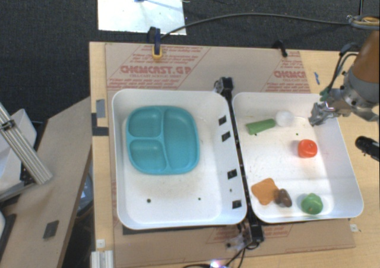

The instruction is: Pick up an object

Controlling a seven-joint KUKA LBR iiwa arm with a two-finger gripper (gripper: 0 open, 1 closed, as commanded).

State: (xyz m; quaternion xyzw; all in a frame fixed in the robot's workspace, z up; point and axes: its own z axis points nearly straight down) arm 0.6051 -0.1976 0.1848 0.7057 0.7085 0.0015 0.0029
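The right bin [338,142] holds a green stick-shaped piece [260,125], a small white ball [285,119], a red round object [307,148], an orange flat piece [265,190], a brown lump [282,198] and a green round object [312,204]. My gripper [319,114] hangs over the bin's far right corner, right of the white ball and above the red object. Nothing shows between its fingers. Whether they are apart is too small to tell.
The left bin [124,201] holds a teal divided plate [163,139]. A black clipped divider [233,148] joins the two bins. Cables run across the bench behind them, and a metal rail [21,148] stands at the left.
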